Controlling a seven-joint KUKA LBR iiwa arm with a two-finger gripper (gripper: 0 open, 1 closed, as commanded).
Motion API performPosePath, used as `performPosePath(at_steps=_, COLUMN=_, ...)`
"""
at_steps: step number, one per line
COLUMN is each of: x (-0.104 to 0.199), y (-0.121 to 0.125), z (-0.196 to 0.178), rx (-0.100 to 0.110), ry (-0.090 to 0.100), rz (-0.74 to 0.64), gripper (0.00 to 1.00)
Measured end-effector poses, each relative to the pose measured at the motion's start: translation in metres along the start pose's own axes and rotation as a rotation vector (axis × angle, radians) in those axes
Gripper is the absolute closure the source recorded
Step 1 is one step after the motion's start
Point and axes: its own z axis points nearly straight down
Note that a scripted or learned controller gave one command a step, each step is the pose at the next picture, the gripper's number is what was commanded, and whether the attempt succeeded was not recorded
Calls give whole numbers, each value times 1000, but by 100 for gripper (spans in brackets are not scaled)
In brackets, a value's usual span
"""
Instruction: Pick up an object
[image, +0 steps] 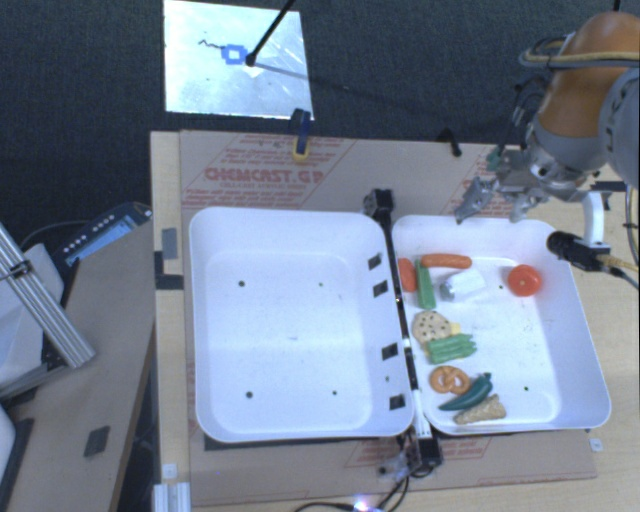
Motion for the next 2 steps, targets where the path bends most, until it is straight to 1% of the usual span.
performPosePath(at_steps=1, x=0, y=1, z=-12, rx=-4, ry=0, rz=-3, gripper=100)
performPosePath(at_steps=2, x=26, y=2, z=-310, rx=-19, ry=-3, rz=-4, gripper=100)
